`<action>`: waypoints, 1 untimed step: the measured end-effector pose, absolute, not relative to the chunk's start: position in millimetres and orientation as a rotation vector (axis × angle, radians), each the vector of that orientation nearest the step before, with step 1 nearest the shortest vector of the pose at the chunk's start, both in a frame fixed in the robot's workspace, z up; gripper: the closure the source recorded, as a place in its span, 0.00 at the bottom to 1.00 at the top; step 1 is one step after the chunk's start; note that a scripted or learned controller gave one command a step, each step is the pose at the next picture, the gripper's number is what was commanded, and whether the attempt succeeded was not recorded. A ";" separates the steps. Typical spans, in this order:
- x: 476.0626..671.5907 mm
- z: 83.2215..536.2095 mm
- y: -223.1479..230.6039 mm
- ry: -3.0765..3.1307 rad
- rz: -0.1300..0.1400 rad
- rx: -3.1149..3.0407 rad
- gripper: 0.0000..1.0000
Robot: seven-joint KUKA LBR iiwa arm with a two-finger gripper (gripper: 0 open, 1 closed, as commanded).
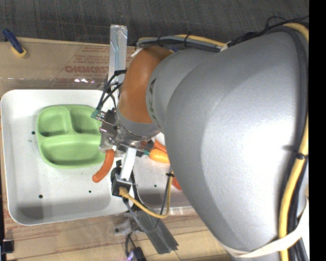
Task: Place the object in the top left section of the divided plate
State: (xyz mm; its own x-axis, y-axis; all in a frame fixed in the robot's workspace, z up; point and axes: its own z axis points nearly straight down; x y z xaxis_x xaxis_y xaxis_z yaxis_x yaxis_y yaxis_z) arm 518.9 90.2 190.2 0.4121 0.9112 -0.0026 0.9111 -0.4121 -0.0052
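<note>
In the left bin (22,194), the divided plate (65,137) lies just left of the toy sausage (101,168), beside my arm (233,135).

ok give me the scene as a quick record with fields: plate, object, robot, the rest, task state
plate: green divided plate in the left bin; two small sections on top, one large below
object: orange piece, elongated, at the plate's lower right edge, outside the sections
robot: gripper over the plate's right edge, just above the orange piece; cannot tell if it grips it
rest: right bin mostly covered by the arm; second orange piece in it
task state: top left section not yet filled
</note>
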 end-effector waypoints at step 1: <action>638.0 180.5 131.1 -1.849 0.007 -2.536 1.00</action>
State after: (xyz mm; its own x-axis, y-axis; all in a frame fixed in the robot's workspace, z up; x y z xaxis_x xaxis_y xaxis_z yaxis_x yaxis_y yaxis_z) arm 638.0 131.1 180.5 0.3057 0.9521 -0.0021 0.9521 -0.3057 -0.0048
